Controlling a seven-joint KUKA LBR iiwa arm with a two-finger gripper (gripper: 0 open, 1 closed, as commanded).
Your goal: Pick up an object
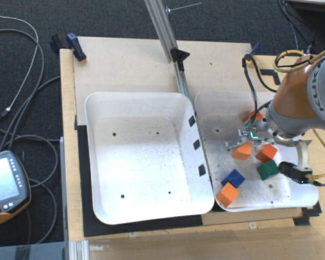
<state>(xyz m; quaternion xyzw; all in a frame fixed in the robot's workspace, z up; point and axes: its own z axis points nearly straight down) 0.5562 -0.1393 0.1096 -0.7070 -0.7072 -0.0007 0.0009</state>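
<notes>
While the grey arm [300, 99] reaches into the right white bin [216, 118], its tool [239, 143] hangs just above an orange cube [242, 152]. Whether that tool is spread or pinched, I cannot tell. A blue cube [234, 177] lies nearer the bin's front.

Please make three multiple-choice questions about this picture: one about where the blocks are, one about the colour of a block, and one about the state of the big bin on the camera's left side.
1. Where do the blocks lie?
A. In the bin on the camera's right
B. In the bin on the camera's left
C. On the floor

2. What colour is the block beside the green block, nearer the divider?
A. Yellow
B. Blue
C. White

3. What does the left bin hold?
A. A heap of blocks
B. Water
C. No blocks

Answers: 1 A, the blocks all sit in the right bin, by the claw. 2 B, the blue block lies there. 3 C, its white floor is bare.
</notes>
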